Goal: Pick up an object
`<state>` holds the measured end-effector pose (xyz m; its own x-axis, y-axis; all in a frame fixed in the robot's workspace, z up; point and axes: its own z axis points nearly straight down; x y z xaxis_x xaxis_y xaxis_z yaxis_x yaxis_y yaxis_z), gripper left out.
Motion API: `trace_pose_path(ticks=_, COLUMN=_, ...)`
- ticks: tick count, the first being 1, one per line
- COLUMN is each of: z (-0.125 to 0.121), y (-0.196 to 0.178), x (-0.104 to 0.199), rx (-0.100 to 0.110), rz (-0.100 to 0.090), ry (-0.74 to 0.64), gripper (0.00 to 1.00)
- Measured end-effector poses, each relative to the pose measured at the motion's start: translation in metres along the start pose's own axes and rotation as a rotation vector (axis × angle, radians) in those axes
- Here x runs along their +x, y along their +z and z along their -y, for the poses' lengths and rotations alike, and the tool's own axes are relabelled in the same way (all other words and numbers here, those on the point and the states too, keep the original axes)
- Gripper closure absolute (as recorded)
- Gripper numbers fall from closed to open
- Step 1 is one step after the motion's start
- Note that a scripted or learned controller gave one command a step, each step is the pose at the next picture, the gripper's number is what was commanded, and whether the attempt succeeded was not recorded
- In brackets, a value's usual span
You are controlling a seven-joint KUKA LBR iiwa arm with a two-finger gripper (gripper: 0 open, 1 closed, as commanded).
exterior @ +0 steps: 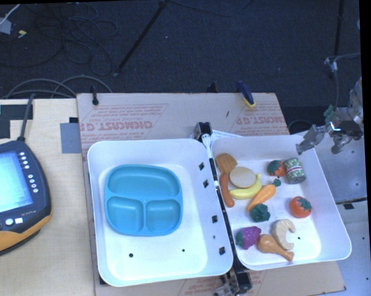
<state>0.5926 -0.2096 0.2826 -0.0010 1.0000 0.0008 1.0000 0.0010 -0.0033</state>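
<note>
Gripper (321, 138) hangs at the right bin's (336, 230) upper right edge, jaws apart, nothing between them. Toy food lies in that bin, untouched; nearest is a small can (293, 170) by a broccoli (274, 167). Pick not started, approx. all left: descend, close, lift.

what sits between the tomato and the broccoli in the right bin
In the camera view, only bare white bin floor lies between the tomato and the broccoli; the carrot sits just above that stretch.
</note>
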Motion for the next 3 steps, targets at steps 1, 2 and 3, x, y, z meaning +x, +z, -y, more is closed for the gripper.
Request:
trace_pose_path(ticks=1, z=0.038, y=0.18, x=0.108, rx=0.019, rz=-0.009, ry=-0.005, gripper=0.0)
trace_pose_path(ticks=2, z=0.097, y=0.197, x=0.125, rx=0.002, rz=-0.001, ry=0.0, gripper=0.0)
trace_pose_path(ticks=3, z=0.095, y=0.186, x=0.122, rx=0.003, rz=-0.001, ry=0.007, gripper=1.0)
